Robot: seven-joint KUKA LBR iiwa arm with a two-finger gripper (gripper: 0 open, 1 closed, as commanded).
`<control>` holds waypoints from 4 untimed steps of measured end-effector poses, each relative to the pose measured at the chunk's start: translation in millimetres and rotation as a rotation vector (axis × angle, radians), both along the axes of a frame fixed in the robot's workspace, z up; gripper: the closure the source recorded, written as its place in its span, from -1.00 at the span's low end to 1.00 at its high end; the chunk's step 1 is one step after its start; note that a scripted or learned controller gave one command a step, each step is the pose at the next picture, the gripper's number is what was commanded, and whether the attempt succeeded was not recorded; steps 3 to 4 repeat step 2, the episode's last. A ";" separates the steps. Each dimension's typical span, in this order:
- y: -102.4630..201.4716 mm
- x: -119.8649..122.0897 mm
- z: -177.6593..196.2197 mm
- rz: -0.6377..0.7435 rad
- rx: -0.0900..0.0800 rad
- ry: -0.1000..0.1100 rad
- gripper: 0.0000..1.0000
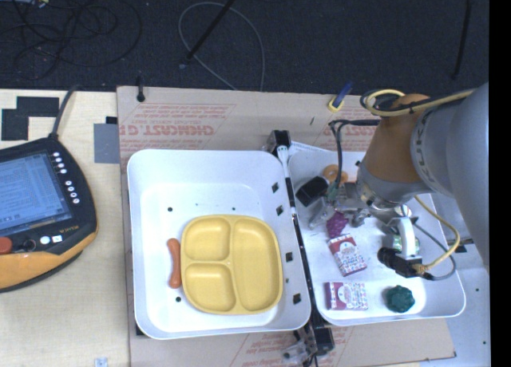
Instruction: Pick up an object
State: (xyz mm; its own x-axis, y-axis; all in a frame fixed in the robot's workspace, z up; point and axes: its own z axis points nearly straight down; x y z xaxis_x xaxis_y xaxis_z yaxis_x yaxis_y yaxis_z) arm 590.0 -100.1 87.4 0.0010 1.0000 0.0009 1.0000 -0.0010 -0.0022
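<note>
- the left bin (152, 198) is a shallow white plastic tub with rounded corners; it holds a yellow tray (231, 264) and an orange sausage (173, 262).
- the right bin (451, 293) sits just beside it, same white plastic, with the small objects scattered on its floor.
- the arm (435, 146) is grey metal with an orange band; it leans in over the right bin's upper half.
- the yellow tray is smooth and rounded, split into three compartments.
- the orange sausage lies just left of the tray, long axis running up and down the view.
- two red and white cartons (346, 254) lie flat below the wrist: one tilted on a diagonal, the lower one (346, 296) lying crosswise.
- a dark green lump (401, 299) sits near the right bin's lower right corner.
- a purple packet (336, 223) lies beneath the gripper (345, 202); whether the gripper is spread or pinching cannot be told.
</note>
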 end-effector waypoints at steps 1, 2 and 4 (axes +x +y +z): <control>-0.7 -0.4 10.1 -0.002 0.002 0.004 1.00; 58.3 -30.6 100.0 0.002 0.000 0.000 1.00; 58.3 -30.6 100.0 0.002 0.000 0.000 1.00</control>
